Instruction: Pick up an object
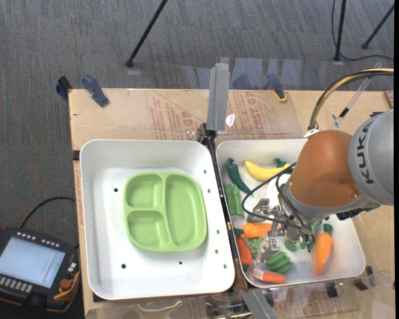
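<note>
A: Camera view, L to R: green plate point(165, 212) sitting mid left bin point(96, 158), prob. as drop spot.
B: And the gripper point(279, 230)?
A: Hanging over toy veg in right bin point(356, 244), by orange carrot point(257, 230). Grip state: can't tell, wrist blocking it.

Even, bright overhead light, no hard shadows. Both white bins point(93, 171) look close to blown out, with soft grey shading along their inner walls. Faint shadow under the green plate point(165, 211). Small bright glare spot on the clear sheet over the table point(153, 115) near the centre post. My orange band point(326, 171) shows a smooth sheen. My end effector point(279, 228) sits in my own soft shadow, detail there muddy. Overall slightly soft, low resolution; carpet point(53, 32) darker, grainy.
</note>
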Controlling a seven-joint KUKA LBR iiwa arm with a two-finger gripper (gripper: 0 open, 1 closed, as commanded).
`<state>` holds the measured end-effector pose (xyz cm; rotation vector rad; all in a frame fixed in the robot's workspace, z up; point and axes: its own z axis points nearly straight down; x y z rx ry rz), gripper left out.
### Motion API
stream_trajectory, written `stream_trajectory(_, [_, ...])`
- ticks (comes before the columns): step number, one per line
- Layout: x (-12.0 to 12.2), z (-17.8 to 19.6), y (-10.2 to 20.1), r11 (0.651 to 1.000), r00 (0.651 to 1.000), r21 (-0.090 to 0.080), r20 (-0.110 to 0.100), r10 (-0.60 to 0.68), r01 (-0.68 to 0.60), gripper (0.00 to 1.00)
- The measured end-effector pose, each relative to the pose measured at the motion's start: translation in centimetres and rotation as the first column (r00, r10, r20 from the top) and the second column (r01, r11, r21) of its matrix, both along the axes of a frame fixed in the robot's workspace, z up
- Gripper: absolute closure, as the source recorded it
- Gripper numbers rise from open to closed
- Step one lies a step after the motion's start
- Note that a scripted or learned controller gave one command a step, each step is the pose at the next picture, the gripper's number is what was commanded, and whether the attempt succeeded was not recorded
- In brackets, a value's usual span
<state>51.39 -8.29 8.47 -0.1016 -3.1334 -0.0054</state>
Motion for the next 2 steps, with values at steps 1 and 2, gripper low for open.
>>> stream_trajectory(1, [-3.16, 0.49, 0.39, 0.999, 0.999, -0.004, 0.017, -0.043, 0.043, 0.0])
stream_trajectory(2, [-3.43, 0.51, 0.08, 0.989, 0.989, -0.004, 0.018, -0.147, 0.147, 0.0])
